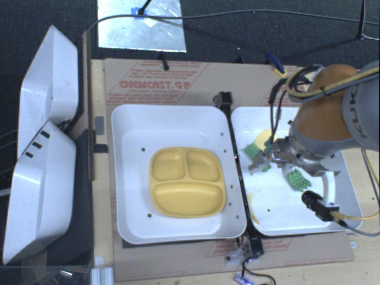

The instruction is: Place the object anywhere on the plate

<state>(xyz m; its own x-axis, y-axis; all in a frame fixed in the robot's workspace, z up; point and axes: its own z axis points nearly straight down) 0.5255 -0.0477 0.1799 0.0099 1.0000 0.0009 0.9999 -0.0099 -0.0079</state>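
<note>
The arm hangs over the right bin (350,212) in what looks like the picking step, its gripper (265,157) (whether open or closed I cannot tell) just beside a green piece (252,150), the yellow plate (187,181) well off in the left bin (130,159), so next comes a lift and carry across.

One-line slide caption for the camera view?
Arm's gripper over right bin near green pieces; yellow plate in left bin.
</note>
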